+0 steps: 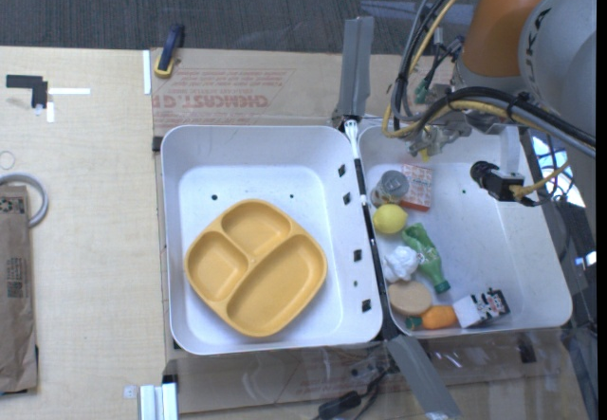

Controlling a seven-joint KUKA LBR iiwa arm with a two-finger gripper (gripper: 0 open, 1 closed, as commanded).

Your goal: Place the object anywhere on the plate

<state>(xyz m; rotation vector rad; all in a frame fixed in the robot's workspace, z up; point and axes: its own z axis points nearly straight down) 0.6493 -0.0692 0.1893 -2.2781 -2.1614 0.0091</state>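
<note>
gripper [438,136]: over right white bin's [531,247] far edge, grip state cannot tell | yellow three-compartment plastic plate [256,266]: in left white bin [190,162] | round yellow lemon [390,219]: right bin, left side, among clutter

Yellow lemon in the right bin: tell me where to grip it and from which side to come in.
Grip the lemon across its round middle, coming straight down from above. It lies close to the bin's left wall, with a grey round lid just behind it and a green bottle in front, so a sideways approach looks blocked. Closing the fingers front to back is probably safest.
</note>
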